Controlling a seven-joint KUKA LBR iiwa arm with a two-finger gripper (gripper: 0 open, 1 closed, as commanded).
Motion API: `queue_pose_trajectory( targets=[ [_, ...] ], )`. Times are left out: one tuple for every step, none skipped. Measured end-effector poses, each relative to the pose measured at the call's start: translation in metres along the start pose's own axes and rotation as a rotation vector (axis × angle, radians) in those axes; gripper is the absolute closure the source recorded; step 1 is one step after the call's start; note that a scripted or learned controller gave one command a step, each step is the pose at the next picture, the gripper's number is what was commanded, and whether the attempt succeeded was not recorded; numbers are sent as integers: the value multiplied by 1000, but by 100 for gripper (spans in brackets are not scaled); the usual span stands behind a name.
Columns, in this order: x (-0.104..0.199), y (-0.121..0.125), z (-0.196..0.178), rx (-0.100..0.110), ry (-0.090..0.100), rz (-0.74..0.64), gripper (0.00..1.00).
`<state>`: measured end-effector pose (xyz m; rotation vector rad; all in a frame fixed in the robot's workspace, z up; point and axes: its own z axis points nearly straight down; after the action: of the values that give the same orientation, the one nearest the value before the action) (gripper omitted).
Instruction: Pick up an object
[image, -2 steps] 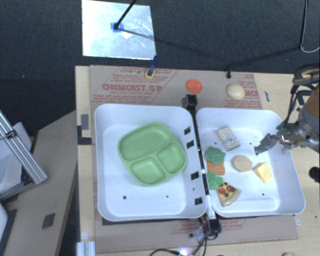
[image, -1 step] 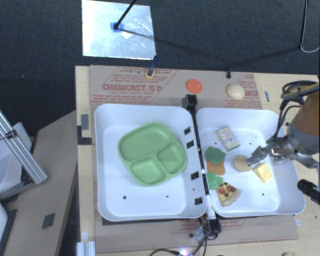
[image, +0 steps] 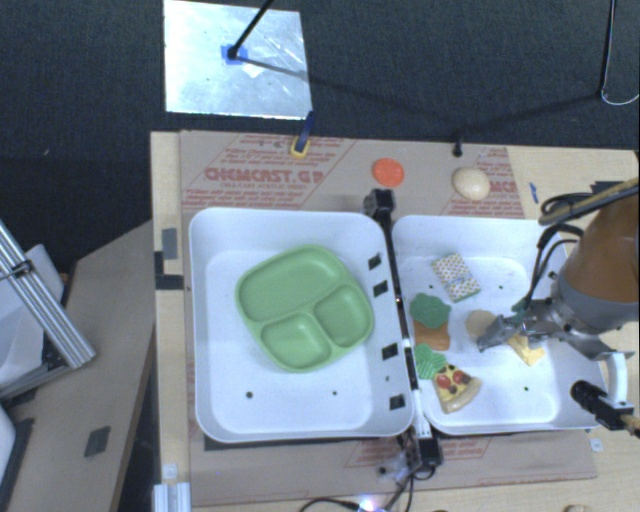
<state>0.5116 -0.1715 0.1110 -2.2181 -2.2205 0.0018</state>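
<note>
Two white bins sit on the desk; in the right bin (image: 500, 415) the hand (image: 500, 335) hovers low, whether clenched or released I cannot tell. A yellow cheese wedge (image: 527, 350) lies just right of its tips, touching or nearly so.

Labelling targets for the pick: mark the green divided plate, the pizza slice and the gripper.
green divided plate (image: 300, 305), camera view, centre ridge.
pizza slice (image: 456, 388), camera view, topping middle.
gripper (image: 490, 338), camera view, fingertips.
</note>
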Motion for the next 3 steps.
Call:
queue_pose_trajectory(
  targets=[
    [-3,3,21,-12,-8,3,0],
    [-5,6,9,-23,-14,4,100],
    [-6,-1,-51,-8,-3,-2,100]
  ],
)
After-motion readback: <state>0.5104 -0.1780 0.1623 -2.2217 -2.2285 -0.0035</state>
